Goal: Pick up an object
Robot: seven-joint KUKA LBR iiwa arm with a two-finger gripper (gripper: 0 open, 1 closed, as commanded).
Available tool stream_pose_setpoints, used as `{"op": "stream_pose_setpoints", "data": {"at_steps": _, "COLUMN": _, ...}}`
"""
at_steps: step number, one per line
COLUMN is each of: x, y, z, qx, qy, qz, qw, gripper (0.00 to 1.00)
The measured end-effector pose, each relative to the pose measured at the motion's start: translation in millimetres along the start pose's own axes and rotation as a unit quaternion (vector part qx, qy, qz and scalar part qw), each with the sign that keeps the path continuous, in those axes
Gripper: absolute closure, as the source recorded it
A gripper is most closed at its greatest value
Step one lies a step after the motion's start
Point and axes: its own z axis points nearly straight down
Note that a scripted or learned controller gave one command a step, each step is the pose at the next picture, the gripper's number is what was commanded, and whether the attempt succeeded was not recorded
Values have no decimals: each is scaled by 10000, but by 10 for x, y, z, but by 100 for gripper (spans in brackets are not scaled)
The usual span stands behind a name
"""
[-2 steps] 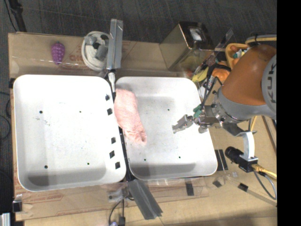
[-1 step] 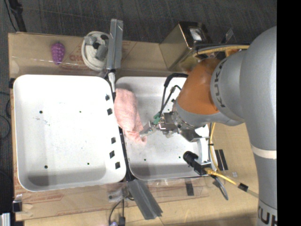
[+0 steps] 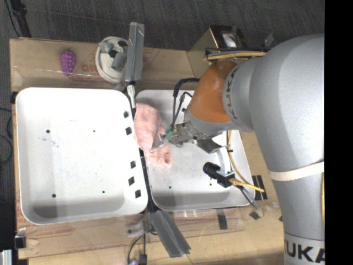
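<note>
Fingers (image 3: 165, 137) sit low against the pink cloth (image 3: 148, 127), but you cannot tell whether they are spread or closed on it. That cloth lies crumpled in the right bin (image 3: 190, 200), against its left wall. You are likely at the grasp itself; next, confirm a grip before lifting. It looks soft, bunched and floppy.

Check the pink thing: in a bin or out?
In. The pink thing lies in the right bin, against its left wall, next to the divider. The gripper is right at it; grasp unclear.
</note>
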Motion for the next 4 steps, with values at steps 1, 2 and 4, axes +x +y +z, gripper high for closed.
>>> {"op": "stream_pose_setpoints", "data": {"at_steps": 1, "x": -245, "y": 512, "z": -5, "qx": 3, "qy": 7, "qz": 122, "qw": 9999, "gripper": 0}}
{"op": "stream_pose_setpoints", "data": {"at_steps": 2, "x": -229, "y": 517, "z": -105, "qx": 15, "qy": 11, "qz": 88, "qw": 10000, "gripper": 100}}
{"op": "stream_pose_setpoints", "data": {"at_steps": 4, "x": 569, "y": 297, "z": -1003, "qx": 3, "qy": 3, "qz": -1012, "qw": 9949, "gripper": 0}}
